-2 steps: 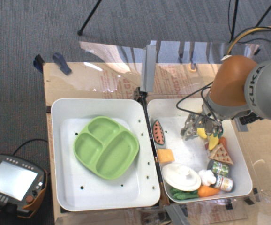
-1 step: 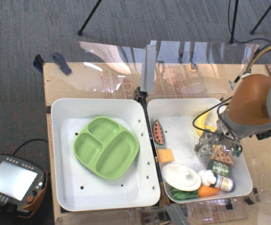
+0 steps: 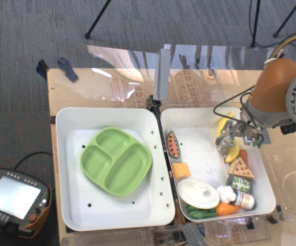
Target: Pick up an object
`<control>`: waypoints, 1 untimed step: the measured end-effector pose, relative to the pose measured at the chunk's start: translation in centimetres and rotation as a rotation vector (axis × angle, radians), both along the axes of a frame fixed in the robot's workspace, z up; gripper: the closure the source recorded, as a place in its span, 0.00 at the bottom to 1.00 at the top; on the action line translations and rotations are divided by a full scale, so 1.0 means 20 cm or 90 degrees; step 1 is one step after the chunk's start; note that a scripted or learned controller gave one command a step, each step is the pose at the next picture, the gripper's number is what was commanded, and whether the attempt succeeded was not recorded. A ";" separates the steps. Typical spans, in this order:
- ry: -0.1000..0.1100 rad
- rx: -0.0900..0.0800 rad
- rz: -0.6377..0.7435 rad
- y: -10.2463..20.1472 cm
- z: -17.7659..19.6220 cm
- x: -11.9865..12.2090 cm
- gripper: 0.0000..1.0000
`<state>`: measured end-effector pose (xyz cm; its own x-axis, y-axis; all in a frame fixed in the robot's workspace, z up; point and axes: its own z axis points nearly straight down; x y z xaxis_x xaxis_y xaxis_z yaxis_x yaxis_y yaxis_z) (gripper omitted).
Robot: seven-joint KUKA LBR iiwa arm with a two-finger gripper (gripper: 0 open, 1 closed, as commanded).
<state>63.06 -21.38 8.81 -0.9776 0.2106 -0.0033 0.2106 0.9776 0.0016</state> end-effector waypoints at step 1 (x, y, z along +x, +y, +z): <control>0.001 0.000 -0.046 0.02 0.00 -0.30 0.00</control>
